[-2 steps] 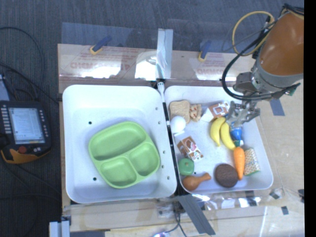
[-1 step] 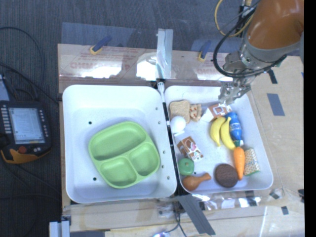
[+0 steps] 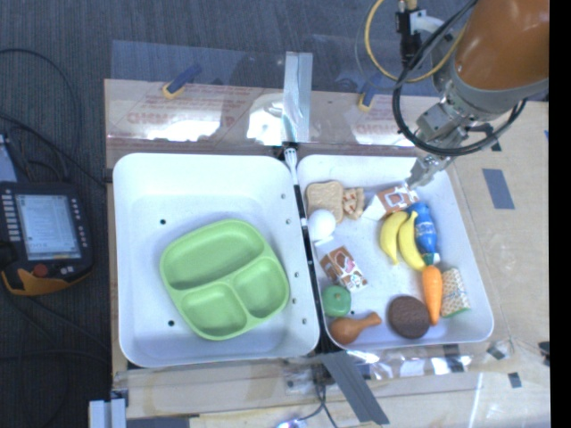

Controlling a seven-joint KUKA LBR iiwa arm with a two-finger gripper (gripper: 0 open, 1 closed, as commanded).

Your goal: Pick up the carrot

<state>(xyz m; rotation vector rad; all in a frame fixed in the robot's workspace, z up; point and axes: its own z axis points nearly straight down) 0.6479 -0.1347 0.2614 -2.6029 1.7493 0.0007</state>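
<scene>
Carrot (image 3: pixel 432 293) is lying in right bin (image 3: pixel 473 239), wedged between brown cookie (image 3: pixel 409 316) and granola bar (image 3: pixel 455 292), bananas (image 3: pixel 399 236) just above. Gripper (image 3: pixel 423 172) is hovering over the bin's far edge; finger state unreadable.

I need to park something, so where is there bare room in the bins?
Left bin: open floor around the green plate, widest behind it. Right bin: crowded; carrot is wedged among bananas, cookie and neighbours.

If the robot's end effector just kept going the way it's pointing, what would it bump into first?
Probably the small orange-and-white packet lying right below the end effector, just above the bananas. Depth is hard to judge. The carrot lies farther down the bin.
</scene>
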